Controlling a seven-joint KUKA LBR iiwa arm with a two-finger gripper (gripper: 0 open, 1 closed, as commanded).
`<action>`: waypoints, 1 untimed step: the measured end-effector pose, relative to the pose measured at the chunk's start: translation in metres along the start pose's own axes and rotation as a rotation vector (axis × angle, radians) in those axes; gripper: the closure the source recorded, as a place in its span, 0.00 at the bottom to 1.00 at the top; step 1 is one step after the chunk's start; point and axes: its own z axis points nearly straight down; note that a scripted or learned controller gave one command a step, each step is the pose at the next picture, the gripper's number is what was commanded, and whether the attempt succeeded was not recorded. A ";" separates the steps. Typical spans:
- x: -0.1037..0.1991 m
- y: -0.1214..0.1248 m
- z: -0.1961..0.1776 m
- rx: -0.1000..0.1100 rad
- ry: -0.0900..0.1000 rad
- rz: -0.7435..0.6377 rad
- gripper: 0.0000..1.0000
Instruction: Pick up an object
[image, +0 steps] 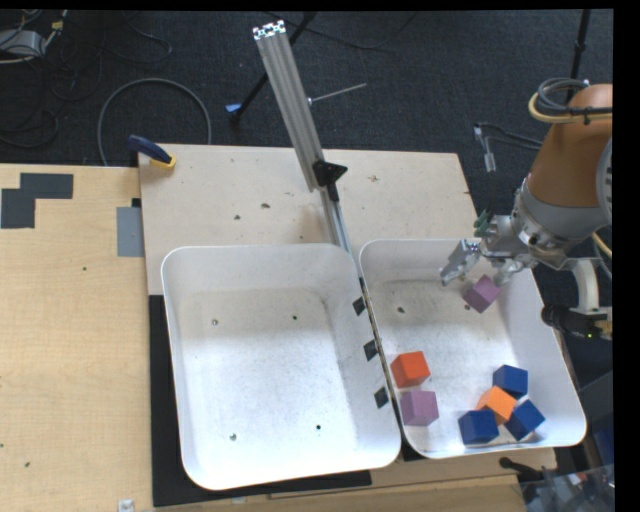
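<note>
The gripper (478, 266) is seen over the far part of the right bin (560, 360), carried by the grey arm with its orange band (572, 165) reaching in from the right. A small purple cube (482, 293) is seen just below the metal fingers, raised above the bin floor, and it appears to be gripped at its top between them; the fingers are closed upon it, with one silver finger (457, 266) splayed to the left of the cube.

On the floor of the right bin, towards its near side, further blocks are laid. An orange-red cube (410, 368) is placed near the bin's left wall, and a second purple cube (419, 407) is set just on its near side, almost touching it. Towards the near right corner a cluster is formed: an orange block (497, 402) is flanked by three blue cubes, one on its far side (511, 379), one on its near left (478, 427) and one on its near right (526, 419), all packed closely together.

The left bin (190, 300) is placed beside the right one, their walls meeting along a line marked by small black clips (369, 349). A slanted aluminium post (295, 110) is seen rising from between the bins at the far side. The bins are borne by a pale wooden bench (250, 195), and a blue and yellow clamp (151, 151) is fixed at its far left corner.
</note>
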 end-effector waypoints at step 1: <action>-0.024 0.029 -0.002 -0.004 -0.002 0.000 0.00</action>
